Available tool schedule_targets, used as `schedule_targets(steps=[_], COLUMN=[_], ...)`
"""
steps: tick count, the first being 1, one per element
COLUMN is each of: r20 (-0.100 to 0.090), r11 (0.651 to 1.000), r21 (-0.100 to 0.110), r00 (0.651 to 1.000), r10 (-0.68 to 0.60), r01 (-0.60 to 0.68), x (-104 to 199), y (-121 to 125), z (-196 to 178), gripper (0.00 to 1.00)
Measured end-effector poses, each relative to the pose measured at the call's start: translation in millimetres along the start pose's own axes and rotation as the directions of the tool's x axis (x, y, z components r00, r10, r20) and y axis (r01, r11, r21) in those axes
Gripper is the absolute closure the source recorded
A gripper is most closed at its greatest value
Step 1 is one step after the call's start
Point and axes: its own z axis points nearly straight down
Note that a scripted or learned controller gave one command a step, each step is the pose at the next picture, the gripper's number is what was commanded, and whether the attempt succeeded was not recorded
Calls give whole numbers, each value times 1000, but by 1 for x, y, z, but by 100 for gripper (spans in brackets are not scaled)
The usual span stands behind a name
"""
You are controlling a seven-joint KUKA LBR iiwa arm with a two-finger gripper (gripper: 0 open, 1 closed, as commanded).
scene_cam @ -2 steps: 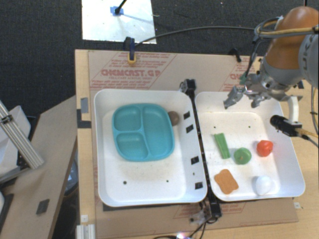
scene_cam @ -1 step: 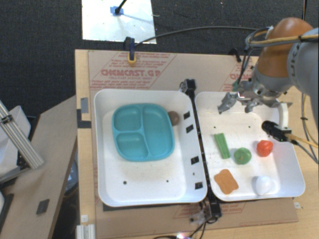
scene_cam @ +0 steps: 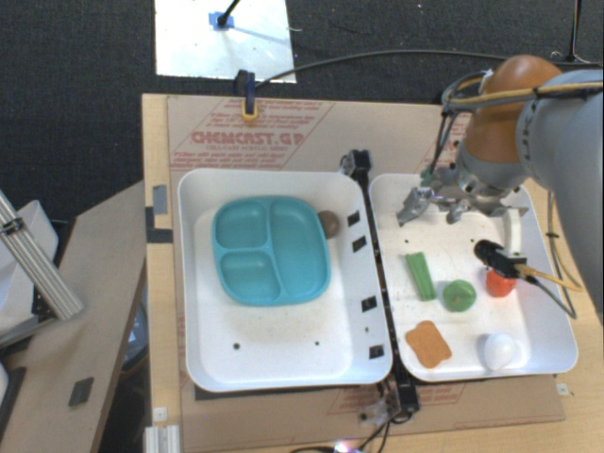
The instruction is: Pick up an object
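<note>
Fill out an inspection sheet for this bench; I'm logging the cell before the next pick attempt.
Surface: two white bins side by side, left bin and right bin, on a cardboard-covered bench.
Job's things: in the right bin, green block, green round item, red item, orange flat piece, white ball.
Clutter: teal divided tray in the left bin, small brown item at its right edge.
Grippers: gripper over the right bin's far end, nothing seen between the jaws.
Cables: black cable arching over the bench to the arm.
Surroundings: dark carpet, white sheet beyond the bench.
</note>
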Motion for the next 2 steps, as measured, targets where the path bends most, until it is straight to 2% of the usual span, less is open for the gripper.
schedule_targets(steps=[1, 2], r20=[0, 1], r11=[1000, 1000], r21=[0, -7], r00=[1000, 1000], r10=[2, 0], r01=[-2, 0], x=[1, 0], y=[0, 2], z=[39, 26], gripper=[0, 100])
